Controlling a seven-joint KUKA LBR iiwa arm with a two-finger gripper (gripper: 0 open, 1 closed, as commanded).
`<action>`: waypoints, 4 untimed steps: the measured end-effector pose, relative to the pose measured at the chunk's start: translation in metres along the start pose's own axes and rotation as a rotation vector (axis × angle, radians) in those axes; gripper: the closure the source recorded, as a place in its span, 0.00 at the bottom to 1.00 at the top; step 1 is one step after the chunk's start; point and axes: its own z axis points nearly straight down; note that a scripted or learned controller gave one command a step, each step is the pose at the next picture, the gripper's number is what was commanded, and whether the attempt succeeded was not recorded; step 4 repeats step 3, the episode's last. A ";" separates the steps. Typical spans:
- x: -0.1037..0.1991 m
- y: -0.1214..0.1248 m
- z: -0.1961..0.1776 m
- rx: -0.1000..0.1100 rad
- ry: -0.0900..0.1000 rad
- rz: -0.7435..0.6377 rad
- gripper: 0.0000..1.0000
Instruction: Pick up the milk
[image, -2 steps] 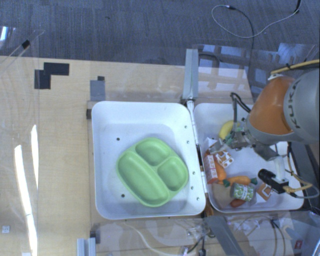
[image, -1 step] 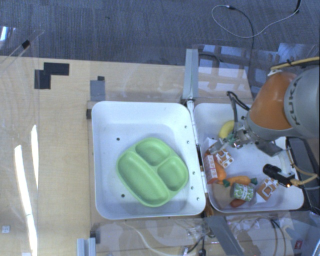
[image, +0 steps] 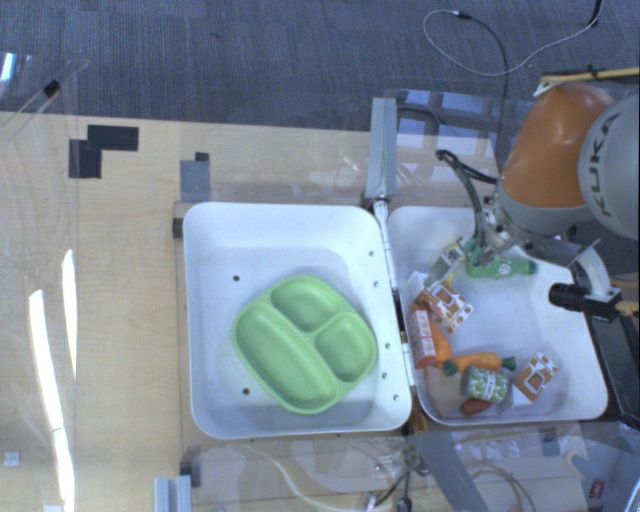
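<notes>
A: Which one are you taking for the milk?

B: I'm reading the small carton (image: 447, 305) as the milk. It's lying tilted in the right bin (image: 570, 345), up and left of the carrot (image: 478, 361). A second carton (image: 535, 375) very like it is sitting just right of the carrot, so I'm not sure which one is meant.

A: How is it going to handle?

B: I'm judging it light, boxy and fairly stiff, with smooth sides that may slip. I'd be closing on its two flat faces, across the narrow width.

A: And the pincer (image: 487, 250)?

B: It's hanging farther from the carrot than the carton, beside a green bottle (image: 503, 267). The arm's orange band (image: 550, 140) is covering it, so I can't tell whether it's open or closed.

A: Anything else unclear?

B: The labels are blurring, and a red packet (image: 421, 336) left of the carrot is crowding the carton.
</notes>
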 end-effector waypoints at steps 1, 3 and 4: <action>-0.011 -0.036 0.067 0.001 0.002 -0.016 0.00; 0.033 0.048 -0.015 -0.001 -0.005 0.044 1.00; 0.033 0.048 -0.015 -0.001 -0.005 0.044 1.00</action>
